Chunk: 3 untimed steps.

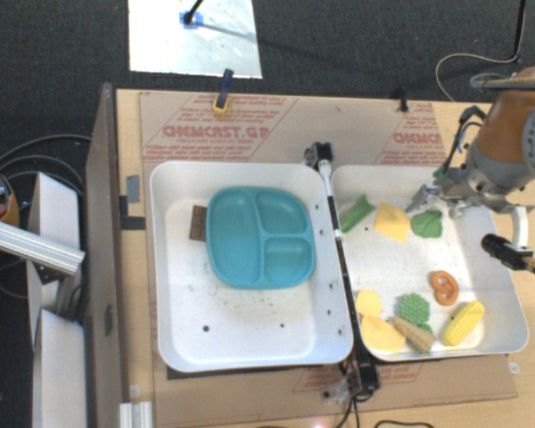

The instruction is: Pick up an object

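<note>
My gripper [439, 205] hangs over the far right part of the right bin [499, 283], its fingers spread and nothing between them. Just below it lies a green leafy toy [427, 225], beside a yellow wedge [392, 223]. A green pepper-like piece [356, 213] lies near the bin's left wall. Closer to the front are a brown pretzel [444, 286], a yellow corn cob [462, 322], a round green piece [415, 308], two yellow pieces [374, 319] and a tan cone [415, 333].
The left bin [178, 328] holds a teal divided plate [259, 238] and a small brown block [197, 223]. The grey arm with its orange band [517, 123] comes in from the right, and a black cable part [508, 250] overhangs the right bin's edge.
</note>
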Motion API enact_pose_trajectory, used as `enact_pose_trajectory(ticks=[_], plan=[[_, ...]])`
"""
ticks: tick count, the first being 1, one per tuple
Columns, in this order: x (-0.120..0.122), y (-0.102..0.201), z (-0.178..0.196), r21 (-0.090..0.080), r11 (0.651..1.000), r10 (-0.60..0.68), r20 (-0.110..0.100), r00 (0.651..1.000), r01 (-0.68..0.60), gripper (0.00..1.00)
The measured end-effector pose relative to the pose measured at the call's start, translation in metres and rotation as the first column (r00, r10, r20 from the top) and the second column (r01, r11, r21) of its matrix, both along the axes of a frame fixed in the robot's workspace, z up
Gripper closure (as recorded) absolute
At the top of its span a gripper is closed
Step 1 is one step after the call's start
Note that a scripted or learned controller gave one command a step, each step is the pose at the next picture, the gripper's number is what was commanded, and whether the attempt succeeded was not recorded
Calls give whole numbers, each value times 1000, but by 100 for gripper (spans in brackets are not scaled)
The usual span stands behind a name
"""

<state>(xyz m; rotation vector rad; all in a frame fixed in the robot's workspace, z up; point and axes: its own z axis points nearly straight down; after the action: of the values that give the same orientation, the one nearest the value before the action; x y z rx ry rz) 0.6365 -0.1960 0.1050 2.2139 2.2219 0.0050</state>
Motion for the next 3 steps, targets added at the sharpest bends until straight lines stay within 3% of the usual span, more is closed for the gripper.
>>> enact_pose_trajectory(ticks=[1, 2, 3], plan=[[-19, 1, -11, 1, 1000, -2, -7, 1000, 2, 0], [-17, 1, 0, 0, 1000, -1, -1, 1000, 1, 100], [-56, -11, 49, 1, 1000, -4, -5, 1000, 4, 100]])
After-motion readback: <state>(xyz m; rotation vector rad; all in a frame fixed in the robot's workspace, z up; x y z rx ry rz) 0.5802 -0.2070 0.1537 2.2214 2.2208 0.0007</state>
